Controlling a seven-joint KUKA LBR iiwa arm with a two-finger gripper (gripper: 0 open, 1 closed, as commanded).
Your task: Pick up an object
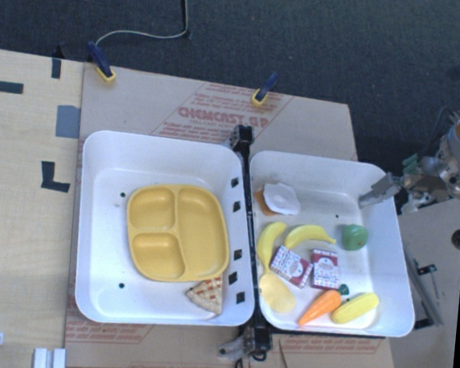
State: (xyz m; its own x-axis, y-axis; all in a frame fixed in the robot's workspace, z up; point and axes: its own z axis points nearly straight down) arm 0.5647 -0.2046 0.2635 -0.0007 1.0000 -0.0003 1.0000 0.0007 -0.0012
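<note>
The right bin (379, 317) holds several toy foods: a green ball (353, 237), two bananas (310, 233), two red-and-white cartons (289, 265), an orange carrot (319, 305), a yellow corn cob (354, 308), a pale yellow piece (276, 292) and a white round lid-like item (280, 198). My gripper (386, 195) hangs over the bin's far right rim, up and to the right of the green ball. Its fingers stand open with nothing between them.
The left bin (105, 166) carries a yellow divided plate (177, 232) and a pizza slice (207, 294) at its front right corner. A black clip divider (242, 221) joins the two bins. Cardboard lies under both, held by yellow clamps (264, 93).
</note>
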